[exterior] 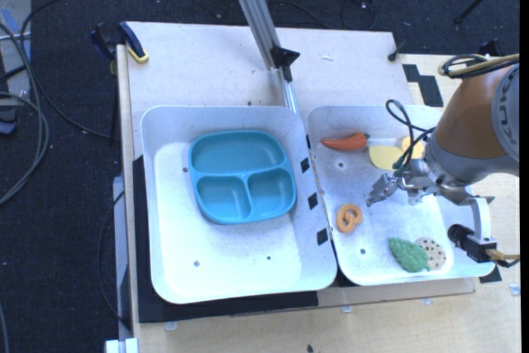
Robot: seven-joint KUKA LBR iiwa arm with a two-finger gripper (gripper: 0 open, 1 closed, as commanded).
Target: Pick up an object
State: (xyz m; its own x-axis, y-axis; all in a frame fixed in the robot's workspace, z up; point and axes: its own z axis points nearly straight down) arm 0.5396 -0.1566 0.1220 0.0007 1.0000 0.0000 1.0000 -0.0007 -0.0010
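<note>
Gripper [382, 193] low inside right shallow white plastic bin [326, 126], near bin centre, arm entering from 3 o'clock. Fingers: cannot tell apart or together, too small and blurred; nothing seen between them. Candidates all in right bin: orange pretzel-shaped toy [349, 218] just beside gripper at 7 o'clock, orange carrot toy with green top [346, 142] at 11 o'clock, pale yellow flat piece [384, 155] at 12 o'clock partly under wrist, green leafy toy [408, 254] touching round speckled cookie toy [430, 252] at 5 o'clock. Left shallow white plastic bin [165, 260] carrying blue three-compartment plastic tray [242, 176]. Risks, judged: closing on bare bin floor between pretzel and yellow piece; nudging pretzel aside on descent; flat pieces slipping out; cable snagging near wrist.
</note>
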